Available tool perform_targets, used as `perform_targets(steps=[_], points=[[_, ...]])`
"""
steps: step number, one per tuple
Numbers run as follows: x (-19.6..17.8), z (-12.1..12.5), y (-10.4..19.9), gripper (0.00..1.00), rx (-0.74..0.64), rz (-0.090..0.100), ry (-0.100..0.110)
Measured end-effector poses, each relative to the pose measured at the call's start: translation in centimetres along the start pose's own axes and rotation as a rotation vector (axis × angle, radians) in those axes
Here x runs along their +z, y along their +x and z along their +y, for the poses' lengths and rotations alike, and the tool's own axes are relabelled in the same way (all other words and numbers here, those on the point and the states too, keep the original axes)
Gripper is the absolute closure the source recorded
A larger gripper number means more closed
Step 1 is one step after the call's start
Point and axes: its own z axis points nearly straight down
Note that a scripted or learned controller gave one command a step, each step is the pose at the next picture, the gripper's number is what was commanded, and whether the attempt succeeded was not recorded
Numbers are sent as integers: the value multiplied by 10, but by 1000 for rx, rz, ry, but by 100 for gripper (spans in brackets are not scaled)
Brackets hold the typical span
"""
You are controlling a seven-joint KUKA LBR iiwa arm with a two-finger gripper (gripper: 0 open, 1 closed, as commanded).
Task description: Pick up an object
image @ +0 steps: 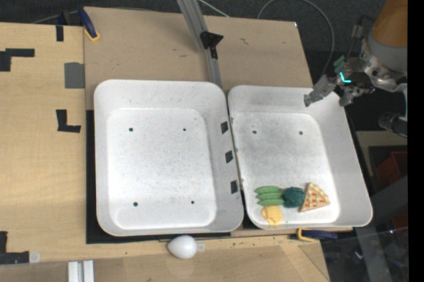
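Observation:
Several toy foods lie at the near edge of the right bin [331, 135]: a green pea pod [268, 192], a dark green lump [292, 195], a pizza slice [314, 197] and a yellow piece [271, 213]. They sit packed close together. My gripper [328, 98] hangs over the far right corner of that bin, well away from the foods. Its fingers [311, 98] are spread open with nothing between them.
The left bin [159, 155] sits beside the right one. A white egg-shaped object [182, 246] rests on the bench just outside the left bin's near rim. A grey metal pole [192, 9] slants down toward the gap between the bins.

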Motion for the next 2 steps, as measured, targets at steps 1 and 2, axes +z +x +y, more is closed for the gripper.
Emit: perform_targets(steps=[1,2], points=[[58,-5,10,0,1,1,6],[114,3,16,0,0,1,6]])
